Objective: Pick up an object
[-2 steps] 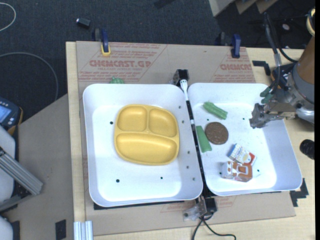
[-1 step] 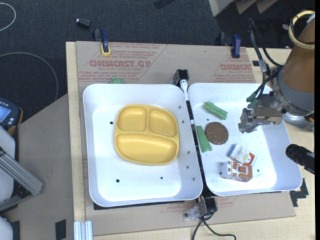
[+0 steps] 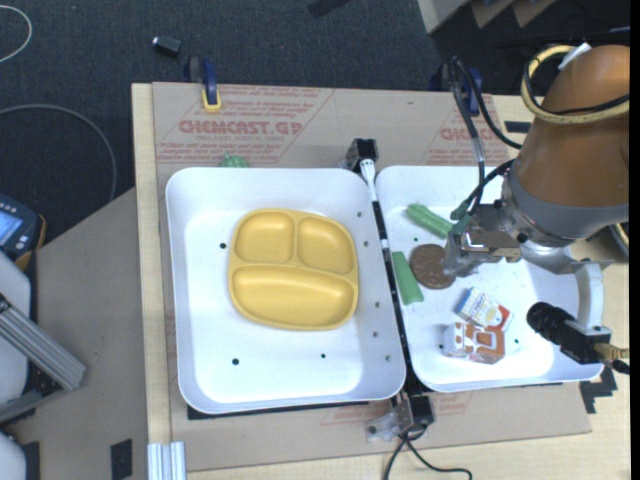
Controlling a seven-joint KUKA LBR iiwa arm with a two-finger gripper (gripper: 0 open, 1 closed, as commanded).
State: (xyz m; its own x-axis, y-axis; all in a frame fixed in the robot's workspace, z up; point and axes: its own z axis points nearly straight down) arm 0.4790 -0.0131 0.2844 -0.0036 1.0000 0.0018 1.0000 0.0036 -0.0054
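You have two bins side by side, touching along their inner rims. In the left bin (image 3: 190, 268) a divided tray (image 3: 294, 268) lies near the middle. In the right bin (image 3: 500, 373), a disc (image 3: 430, 265) sits between two sticks (image 3: 405, 277), a packet (image 3: 480, 328) lying nearer you, possibly two.

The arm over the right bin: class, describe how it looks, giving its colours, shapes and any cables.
The arm has a bulky rounded orange section above a grey wrist. Black cables run along its left side. The gripper at its end is small, metallic and grey.
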